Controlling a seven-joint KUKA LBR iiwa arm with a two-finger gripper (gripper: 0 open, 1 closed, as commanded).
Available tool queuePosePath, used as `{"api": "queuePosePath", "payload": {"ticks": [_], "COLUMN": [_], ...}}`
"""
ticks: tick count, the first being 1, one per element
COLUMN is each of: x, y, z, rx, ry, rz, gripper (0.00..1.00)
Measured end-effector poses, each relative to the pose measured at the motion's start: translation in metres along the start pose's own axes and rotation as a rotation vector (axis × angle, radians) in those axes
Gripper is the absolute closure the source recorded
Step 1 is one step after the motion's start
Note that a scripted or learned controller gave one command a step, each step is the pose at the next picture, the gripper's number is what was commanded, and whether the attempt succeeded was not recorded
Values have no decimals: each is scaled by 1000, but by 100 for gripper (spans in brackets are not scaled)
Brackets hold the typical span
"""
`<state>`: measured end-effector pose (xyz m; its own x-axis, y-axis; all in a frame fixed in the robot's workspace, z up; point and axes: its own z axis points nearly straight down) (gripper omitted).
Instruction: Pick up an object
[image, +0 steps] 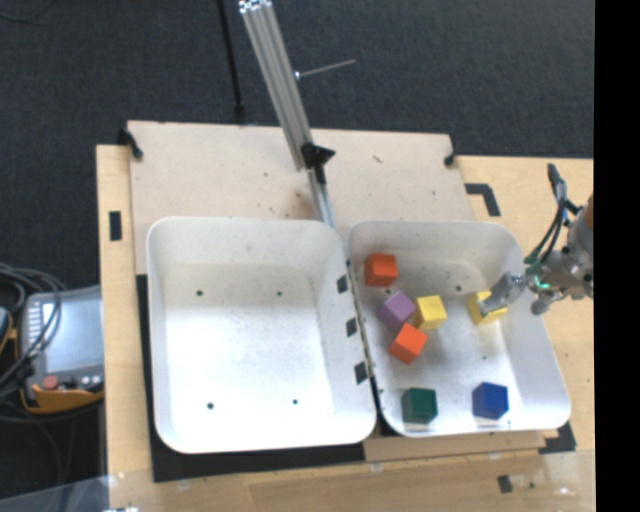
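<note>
Beside yellow block (431, 311): purple block (397, 307), orange block (408, 342).

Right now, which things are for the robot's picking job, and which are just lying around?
For the job:
tool
yellow block by the tool
other yellow block
two orange blocks
purple block
green block
blue block
right bin

Just lying around:
left bin
metal pole
cables

Two white bins (250, 330) are seen on a tan bench (400, 170). Beside the grey gripper (505, 293), a yellow block (487, 306) is seen at the fingertips. Farther from the fingers lie a second yellow cube (431, 311), a purple cube (397, 307), two orange cubes (380, 268) (408, 343), a green cube (420, 405) and a blue cube (490, 399).
</note>
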<state>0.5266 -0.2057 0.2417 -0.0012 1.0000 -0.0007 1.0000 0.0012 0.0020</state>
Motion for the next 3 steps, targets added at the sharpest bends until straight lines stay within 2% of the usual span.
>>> {"api": "queuePosePath", "payload": {"ticks": [2, 3], "x": [9, 7], "y": [0, 1], "z": [122, 144], "rx": [6, 0], "ry": [1, -2], "rz": [4, 5], "gripper": [0, 0]}}
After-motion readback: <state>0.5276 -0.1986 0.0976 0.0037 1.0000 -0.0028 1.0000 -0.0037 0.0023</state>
